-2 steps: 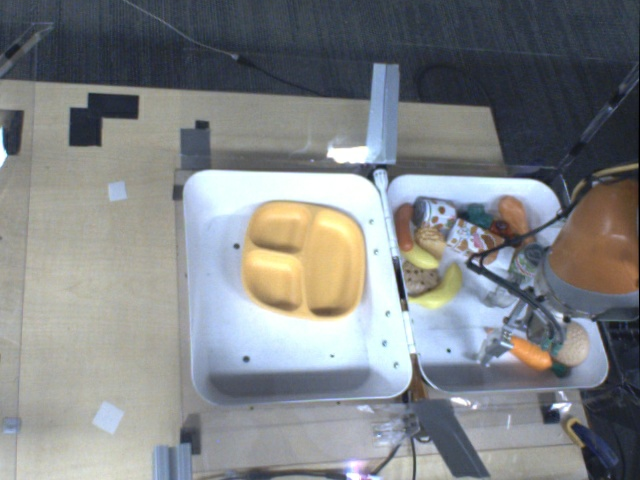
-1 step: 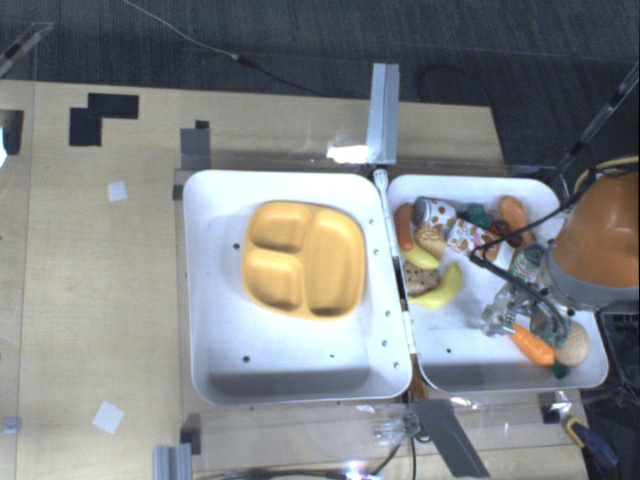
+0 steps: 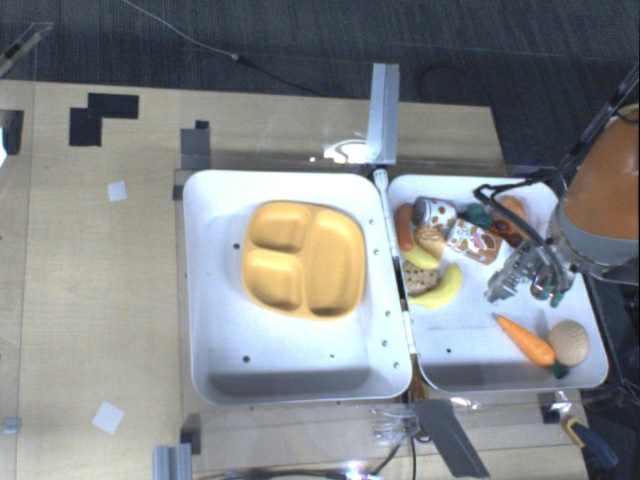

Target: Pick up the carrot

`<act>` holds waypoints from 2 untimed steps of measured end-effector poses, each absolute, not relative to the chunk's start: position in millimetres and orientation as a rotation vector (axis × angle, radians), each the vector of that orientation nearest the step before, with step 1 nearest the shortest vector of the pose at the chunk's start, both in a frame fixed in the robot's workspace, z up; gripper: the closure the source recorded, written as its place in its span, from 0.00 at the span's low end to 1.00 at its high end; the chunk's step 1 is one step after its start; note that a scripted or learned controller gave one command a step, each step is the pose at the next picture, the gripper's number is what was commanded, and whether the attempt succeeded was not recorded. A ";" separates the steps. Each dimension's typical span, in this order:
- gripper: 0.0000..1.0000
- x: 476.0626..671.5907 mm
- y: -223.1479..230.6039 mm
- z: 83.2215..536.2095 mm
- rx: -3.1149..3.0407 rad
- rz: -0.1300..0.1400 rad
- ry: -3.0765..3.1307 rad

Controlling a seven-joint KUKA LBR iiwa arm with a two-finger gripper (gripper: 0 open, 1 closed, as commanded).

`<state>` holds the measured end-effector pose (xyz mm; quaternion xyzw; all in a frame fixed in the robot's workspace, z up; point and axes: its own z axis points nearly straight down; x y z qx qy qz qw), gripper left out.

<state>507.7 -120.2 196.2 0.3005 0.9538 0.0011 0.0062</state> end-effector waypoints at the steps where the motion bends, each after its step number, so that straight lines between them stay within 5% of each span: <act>1: 0.00 507.1 -120.9 195.3 0.943 0.002 2.986; 2: 0.00 492.2 -158.8 89.8 0.901 0.002 2.991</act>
